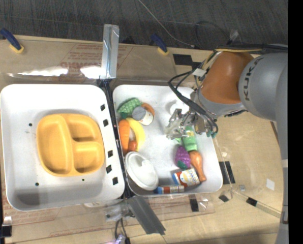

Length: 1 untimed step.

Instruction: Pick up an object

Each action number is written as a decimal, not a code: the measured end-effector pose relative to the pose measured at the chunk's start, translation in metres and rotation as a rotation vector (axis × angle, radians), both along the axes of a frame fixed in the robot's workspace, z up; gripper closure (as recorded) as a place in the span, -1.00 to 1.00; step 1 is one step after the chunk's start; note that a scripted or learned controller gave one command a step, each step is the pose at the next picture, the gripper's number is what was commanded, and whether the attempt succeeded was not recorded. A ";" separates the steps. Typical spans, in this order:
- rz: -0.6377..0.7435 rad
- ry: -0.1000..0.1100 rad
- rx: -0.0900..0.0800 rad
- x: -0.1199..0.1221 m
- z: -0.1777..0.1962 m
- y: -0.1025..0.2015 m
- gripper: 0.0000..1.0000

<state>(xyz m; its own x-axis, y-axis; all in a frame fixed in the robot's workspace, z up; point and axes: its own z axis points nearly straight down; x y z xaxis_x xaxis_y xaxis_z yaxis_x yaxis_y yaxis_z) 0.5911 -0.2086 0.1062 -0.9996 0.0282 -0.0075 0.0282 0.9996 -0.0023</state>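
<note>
1. Over the right bin (164, 93), the gripper (176, 127) hangs low beside a green toy (190, 142); whether its fingers are open or closed I cannot tell, and nothing looks lifted, so the pick seems yet to be made.
2. Same bin holds a banana (138, 131), a carrot (124, 134), purple grapes (182, 156), a white lidded bowl (141, 170) and a small bottle (187, 177).
3. Left bin (14, 105) holds a yellow divided tray (70, 143).

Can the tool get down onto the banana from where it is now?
Probably yes. The tool is over the right bin, with bare floor between it and the banana; the carrot lies tight alongside.
</note>
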 end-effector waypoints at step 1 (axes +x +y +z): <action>-0.041 -0.008 -0.002 0.001 0.148 0.029 1.00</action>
